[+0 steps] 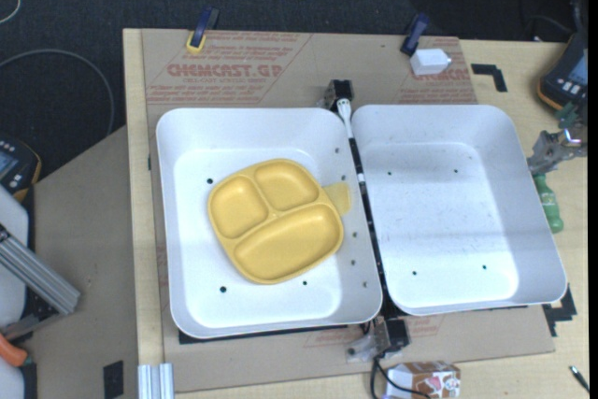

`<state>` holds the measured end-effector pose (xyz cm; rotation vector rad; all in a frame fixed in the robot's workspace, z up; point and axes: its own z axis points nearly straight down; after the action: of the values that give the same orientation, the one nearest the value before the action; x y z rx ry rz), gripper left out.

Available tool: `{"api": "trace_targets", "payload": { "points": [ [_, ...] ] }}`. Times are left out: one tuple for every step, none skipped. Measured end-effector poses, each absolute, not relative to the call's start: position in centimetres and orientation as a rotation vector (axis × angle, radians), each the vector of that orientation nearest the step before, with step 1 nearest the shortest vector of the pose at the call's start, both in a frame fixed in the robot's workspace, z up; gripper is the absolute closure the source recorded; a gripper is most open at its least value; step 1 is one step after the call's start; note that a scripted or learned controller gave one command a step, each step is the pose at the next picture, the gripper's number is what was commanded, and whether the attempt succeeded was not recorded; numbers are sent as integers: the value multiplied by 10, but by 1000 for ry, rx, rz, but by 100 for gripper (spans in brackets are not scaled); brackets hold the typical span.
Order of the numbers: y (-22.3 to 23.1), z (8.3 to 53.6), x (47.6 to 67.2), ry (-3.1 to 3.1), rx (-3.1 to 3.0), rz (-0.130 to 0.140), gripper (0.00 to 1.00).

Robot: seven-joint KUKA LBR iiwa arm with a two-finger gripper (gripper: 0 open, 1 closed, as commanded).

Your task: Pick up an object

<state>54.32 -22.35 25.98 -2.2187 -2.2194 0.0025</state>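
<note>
Desk [280, 75]: brown board with red lettering along its far edge, carrying two shallow white bins side by side, their inner rims touching.

Left bin [187, 140]: holds one yellow plate [274, 220], three compartments, two small toward the far side and one large toward the near side. It lies flat at the bin's middle, turned at a slant to the walls, its tab pointing to the bin's right wall.

Right bin [448, 210]: white floor, faintly speckled.

Claw [553, 148]: at the right bin's right rim, about midway along it, well apart from the plate. Only a small metallic part is seen; cannot tell whether its fingers are spread or closed. Nothing seen gripped.

Sundries: blue clip with yellow tip [200, 31] at the desk's far-left edge; white block [430, 62] at the far edge above the right bin; green item [550, 206] just outside the right bin's right rim.
</note>
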Motion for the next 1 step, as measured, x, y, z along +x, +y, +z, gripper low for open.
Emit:
{"api": "trace_targets", "payload": {
  "points": [
    [-223,142,514,-2210,-2215,8,100]
  ]
}}
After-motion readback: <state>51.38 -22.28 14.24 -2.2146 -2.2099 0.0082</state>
